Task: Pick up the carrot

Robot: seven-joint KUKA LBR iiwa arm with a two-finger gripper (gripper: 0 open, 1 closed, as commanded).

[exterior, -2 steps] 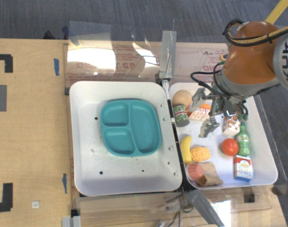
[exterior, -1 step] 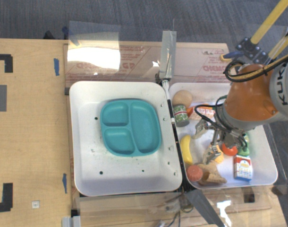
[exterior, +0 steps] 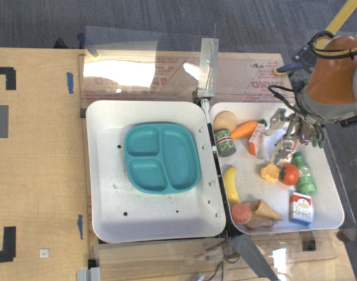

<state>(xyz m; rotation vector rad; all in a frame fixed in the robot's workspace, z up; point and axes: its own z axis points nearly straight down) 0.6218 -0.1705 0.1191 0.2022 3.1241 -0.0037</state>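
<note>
Where the right bin (exterior: 333, 212) has its top part, the carrot (exterior: 244, 129) lies on the white floor, orange with a green tip, tilted a little. A tan round thing (exterior: 225, 120) sits just to its left, and a dark green can (exterior: 225, 143) stands just below that. A small orange and white carton (exterior: 256, 140) is touching the carrot's right end. The gripper (exterior: 285, 147) hangs to the right of the carton, apart from the carrot, and I cannot tell if it is open or closed. Below it lie a yellow wedge (exterior: 270, 172), a red tomato (exterior: 289, 174) and green grapes (exterior: 304, 177). Lower down are a banana (exterior: 230, 183), a red ball-like fruit (exterior: 241, 213), a cone (exterior: 264, 211) and a little box (exterior: 301, 208). The left bin (exterior: 102, 212) holds a teal tray (exterior: 162, 157) with three parts.
</note>
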